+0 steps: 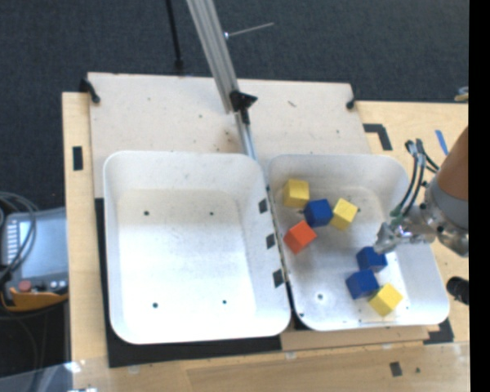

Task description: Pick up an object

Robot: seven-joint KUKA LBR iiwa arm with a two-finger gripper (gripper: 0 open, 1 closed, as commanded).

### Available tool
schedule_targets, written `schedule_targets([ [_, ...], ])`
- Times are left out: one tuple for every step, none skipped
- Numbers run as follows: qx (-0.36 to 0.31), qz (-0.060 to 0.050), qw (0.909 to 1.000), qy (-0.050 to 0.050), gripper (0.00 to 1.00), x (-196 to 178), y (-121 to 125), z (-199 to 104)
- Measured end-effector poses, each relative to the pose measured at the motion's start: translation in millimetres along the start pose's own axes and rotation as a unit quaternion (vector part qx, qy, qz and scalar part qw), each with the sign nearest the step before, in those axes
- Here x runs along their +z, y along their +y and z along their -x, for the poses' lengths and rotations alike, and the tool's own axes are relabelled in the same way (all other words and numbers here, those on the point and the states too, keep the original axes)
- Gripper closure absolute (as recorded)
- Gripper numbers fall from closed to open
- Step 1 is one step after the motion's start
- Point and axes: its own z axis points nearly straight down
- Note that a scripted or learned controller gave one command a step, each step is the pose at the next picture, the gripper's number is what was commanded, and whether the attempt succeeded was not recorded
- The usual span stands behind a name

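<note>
Right bin (343,170), near the table's (77,219) right edge, carries 7 blocks. Toward its far left corner: a yellow block (295,193), a blue block (318,212) just beside it, a second yellow block (345,212) touching or nearly touching that blue one, and an orange block (300,236) by the bin's left wall. Toward the near right corner: 2 blue blocks, the upper blue block (371,259) and the lower blue block (362,283), close together, with a third yellow block (385,299) just beside the lower one.

Left bin (188,243) shows bare white floor with a few dark specks.

The arm enters from the table's right edge. End effector (387,242) sits low over the right bin, its tip right at the upper blue block's far right side, touching or just above it. Cannot tell whether it is wide or narrow; the tip is too small and blurred.

Progress, as a judgement: approach is done, the end effector is placed at a likely target. No block is lifted; all 7 rest on the bin floor. Left to do: close on a block, most plausibly the upper blue one, and raise it clear. The neighbouring blue block sits close and may crowd the grasp.
</note>
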Motion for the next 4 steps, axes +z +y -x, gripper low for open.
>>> schedule_targets([
  [-0.001,-0.001,1.0000,0.000,1.00,-39,2,1],
  [-0.001,-0.003,1.0000,0.002,1.00,-31,6,-45],
  [-0.002,-0.004,1.0000,0.002,1.00,-26,13,-101],
  [-0.002,-0.004,1.0000,0.002,1.00,-20,15,-153],
])
